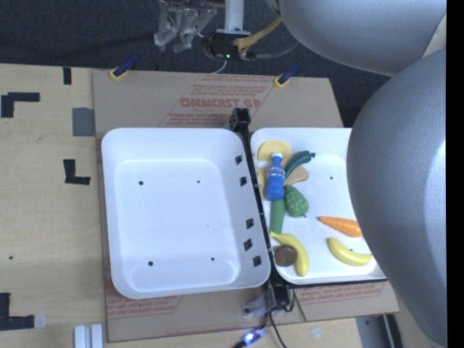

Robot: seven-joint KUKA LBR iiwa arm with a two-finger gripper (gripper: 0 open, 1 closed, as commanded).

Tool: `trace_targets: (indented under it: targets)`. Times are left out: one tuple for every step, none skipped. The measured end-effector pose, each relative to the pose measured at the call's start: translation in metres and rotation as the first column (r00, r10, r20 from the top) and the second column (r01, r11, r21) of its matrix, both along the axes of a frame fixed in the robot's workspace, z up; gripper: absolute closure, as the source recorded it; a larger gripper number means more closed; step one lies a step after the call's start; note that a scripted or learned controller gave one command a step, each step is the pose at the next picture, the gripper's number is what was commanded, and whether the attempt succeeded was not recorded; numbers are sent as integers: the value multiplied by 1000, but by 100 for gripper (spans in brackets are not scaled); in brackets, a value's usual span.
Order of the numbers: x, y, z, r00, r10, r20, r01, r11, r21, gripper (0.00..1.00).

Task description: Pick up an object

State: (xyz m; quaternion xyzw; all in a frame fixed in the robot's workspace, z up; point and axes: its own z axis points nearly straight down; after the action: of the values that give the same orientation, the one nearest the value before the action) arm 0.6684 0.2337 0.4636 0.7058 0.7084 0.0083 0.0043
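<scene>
- Left bin: white, touching the right bin along a black clipped seam.
- Gripper: beyond the left bin's far edge, over dark floor, well apart from the toys; nothing visible between its fingers, but whether they are spread or closed, I cannot tell.
- Right bin: holds a blue bottle, green toy, two bananas, brown piece and carrot.
- Arm: grey, covering the right bin's right side.
</scene>
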Motion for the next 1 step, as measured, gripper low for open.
trace_targets:
  targets:
    - [-1, 1, -2, 1000, 1, -19, -1, 1000, -7, 100]
